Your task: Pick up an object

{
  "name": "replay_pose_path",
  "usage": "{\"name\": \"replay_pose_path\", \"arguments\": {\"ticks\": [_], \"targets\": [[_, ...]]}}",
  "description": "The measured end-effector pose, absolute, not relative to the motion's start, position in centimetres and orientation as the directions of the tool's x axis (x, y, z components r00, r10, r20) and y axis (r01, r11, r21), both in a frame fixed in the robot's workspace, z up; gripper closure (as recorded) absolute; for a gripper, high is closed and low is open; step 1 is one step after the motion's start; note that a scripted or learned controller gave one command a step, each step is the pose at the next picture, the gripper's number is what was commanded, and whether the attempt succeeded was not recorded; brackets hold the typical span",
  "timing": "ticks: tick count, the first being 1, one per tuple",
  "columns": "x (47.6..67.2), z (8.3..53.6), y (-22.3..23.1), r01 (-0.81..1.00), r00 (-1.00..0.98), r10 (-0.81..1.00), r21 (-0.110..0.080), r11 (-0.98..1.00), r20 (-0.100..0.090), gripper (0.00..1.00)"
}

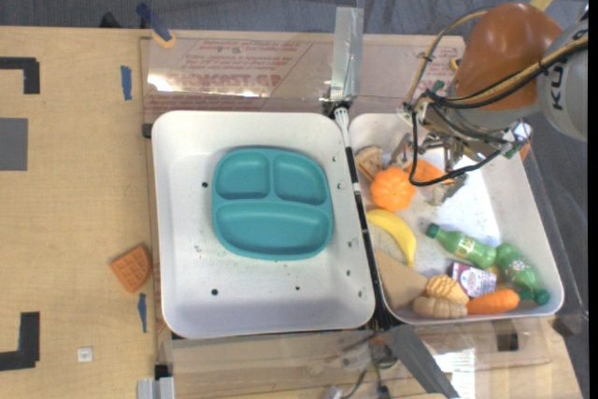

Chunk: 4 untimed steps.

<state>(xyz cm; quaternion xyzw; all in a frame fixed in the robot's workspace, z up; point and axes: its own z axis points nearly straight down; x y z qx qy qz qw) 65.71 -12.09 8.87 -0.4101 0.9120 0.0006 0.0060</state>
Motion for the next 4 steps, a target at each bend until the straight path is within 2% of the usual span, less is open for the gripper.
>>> {"name": "replay_pose_path", "arguments": {"ticks": [1,2,3,4], "targets": [[63.8,8.9,-13.9,-0.743,-0.669,-0.743,-0.006,0.669,-0.008,0.00],[63.0,8.9,-13.0,-0.744,-0.669,-0.744,-0.007,0.669,-0.008,0.00],[62.2,8.9,-16.5,-0.793,-0.609,-0.793,-0.008,0.609,-0.007,0.00],[58.3,9.1,-11.8,-0.781,-0.624,-0.781,-0.020,0.624,-0.007,0.00]]}}
